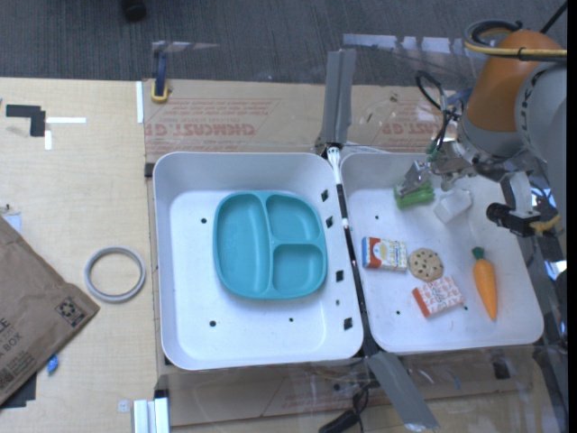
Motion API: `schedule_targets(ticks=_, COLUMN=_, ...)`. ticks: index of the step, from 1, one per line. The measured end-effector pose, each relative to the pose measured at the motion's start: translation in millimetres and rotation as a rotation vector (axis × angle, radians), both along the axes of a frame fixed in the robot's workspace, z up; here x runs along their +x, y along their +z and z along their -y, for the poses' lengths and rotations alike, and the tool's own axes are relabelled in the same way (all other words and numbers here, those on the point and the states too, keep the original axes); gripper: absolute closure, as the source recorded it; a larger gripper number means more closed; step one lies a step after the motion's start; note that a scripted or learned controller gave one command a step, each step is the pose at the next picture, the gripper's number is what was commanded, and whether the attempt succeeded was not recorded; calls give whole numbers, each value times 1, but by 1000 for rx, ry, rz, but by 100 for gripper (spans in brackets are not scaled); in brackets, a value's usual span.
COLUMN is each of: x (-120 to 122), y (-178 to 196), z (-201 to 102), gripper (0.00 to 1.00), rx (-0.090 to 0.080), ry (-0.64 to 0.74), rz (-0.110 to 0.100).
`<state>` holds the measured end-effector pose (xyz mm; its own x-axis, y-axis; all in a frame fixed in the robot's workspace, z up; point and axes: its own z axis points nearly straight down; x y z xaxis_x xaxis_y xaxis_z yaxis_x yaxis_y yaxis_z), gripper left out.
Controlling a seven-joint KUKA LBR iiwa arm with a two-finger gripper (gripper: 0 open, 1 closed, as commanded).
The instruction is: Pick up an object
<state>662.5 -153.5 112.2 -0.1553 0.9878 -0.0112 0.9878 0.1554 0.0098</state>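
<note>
Nearest us, along the front of the right bin (518, 332), lie a red-and-white packet (438, 296) and, just beside it toward the right wall, a toy carrot (485, 284) pointing toward us. A little farther back we find a round cookie (424, 262) touching or nearly touching a small juice carton (384, 253). To the left, the left bin (180, 332) holds a teal divided plate (270, 244) lying flat in its middle, and a roll of tape (114, 272) rests on the bench (72, 197) outside it. Farther back in the right bin sits a pale, whitish piece (453, 205) we cannot identify, and beside it a green object (415, 195). Over that green object hangs the gripper (420, 180), at the end of the grey arm (505, 97) with its orange band; whether it is clenched, released or actually grasping we cannot tell (the tool overlaps the green object and hides the contact). We judge the step in hand to be the approach or the grasp itself on the green object, which sits on the bin floor at the back. The next move calls for a firm closure squarely on it, then a straight lift clear of the pale piece nearby.
</note>
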Motion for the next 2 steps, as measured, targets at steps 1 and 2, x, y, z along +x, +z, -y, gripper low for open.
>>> schedule_targets(ticks=1, x=-3, y=-19, z=0, gripper=0, rx=8, ry=21, rz=-11)
schedule_targets(ticks=2, x=-2, y=-9, z=0, gripper=100, rx=6, ry=21, rz=-8)
